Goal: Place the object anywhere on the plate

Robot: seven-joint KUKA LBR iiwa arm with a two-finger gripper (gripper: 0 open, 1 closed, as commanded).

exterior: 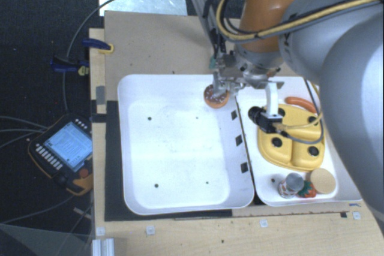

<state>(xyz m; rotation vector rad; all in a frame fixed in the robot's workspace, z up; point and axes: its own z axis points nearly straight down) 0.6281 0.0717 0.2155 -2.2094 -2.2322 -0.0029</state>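
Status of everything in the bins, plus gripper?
gripper: over the brown round object
yellow plate: flat, right bin
brown round object: left bin, far right corner, not on plate
orange piece: lying by plate's far edge
tan disc: flat, right bin
grey cup: beside disc

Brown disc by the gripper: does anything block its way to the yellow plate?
Only the bins' adjoining rims: the disc sits in the left bin, the plate in the right bin.
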